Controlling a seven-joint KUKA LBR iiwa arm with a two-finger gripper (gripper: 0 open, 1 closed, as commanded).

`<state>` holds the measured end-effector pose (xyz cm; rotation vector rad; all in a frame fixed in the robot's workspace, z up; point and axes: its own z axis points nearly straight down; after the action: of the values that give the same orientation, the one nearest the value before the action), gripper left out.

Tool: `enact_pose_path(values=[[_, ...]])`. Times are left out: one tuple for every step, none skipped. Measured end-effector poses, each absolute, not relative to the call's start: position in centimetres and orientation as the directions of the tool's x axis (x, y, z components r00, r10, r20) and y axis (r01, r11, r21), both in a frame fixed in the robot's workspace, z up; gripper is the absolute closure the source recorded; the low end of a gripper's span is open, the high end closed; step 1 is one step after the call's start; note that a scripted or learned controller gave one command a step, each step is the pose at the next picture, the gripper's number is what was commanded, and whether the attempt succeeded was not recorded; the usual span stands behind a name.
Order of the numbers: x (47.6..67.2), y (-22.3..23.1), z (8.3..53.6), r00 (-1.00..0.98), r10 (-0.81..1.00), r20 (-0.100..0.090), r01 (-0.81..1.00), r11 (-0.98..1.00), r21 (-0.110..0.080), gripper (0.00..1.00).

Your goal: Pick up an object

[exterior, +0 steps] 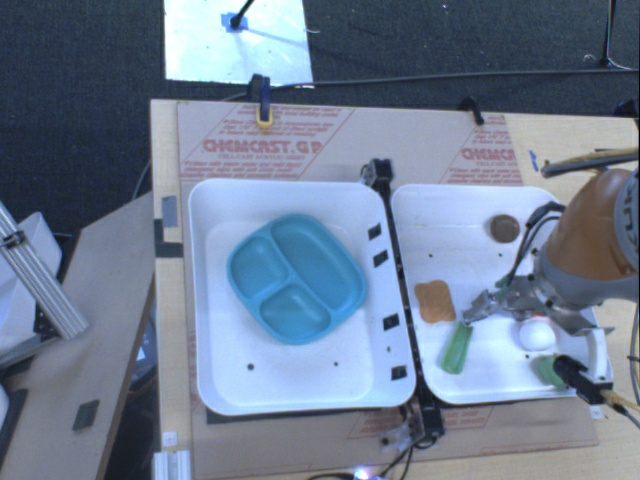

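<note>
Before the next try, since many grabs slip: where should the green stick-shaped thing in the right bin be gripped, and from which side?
Grip the green stick-shaped thing at mid-length, coming straight down from above. It lies flat and narrow, running near-to-far, so closing across its short width looks safest. The gripper hangs just by its far end, and the tan piece lies close beside that end.

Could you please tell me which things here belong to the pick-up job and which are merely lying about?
Part of the job:
two-finger gripper
green stick-shaped object
flat tan toast-like piece
round brown disc
white egg-shaped object
right white bin

Lying about:
blue three-compartment plastic plate
left white bin
yellow clamp
</note>
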<state>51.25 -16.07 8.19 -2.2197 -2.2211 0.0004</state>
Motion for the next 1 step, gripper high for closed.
enact_pose_path(values=[[51.4,-16.08,9.52,-0.002,1.0,0.0,1.0,0.002,0.003,1.0]])
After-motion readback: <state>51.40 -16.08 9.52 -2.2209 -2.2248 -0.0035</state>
